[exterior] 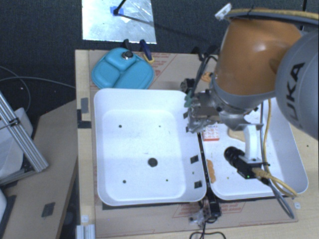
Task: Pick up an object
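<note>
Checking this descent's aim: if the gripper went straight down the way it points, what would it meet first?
Most likely the small red-and-white packet at the left edge of the right bin, just under the gripper. Depth is unclear, so it might land on the bin's rim instead.

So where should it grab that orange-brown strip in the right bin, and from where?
Probably at the middle of the orange-brown strip, from straight above, closing across its narrow width. It lies flat beside the left wall of the right bin, so a sideways approach looks blocked.
</note>
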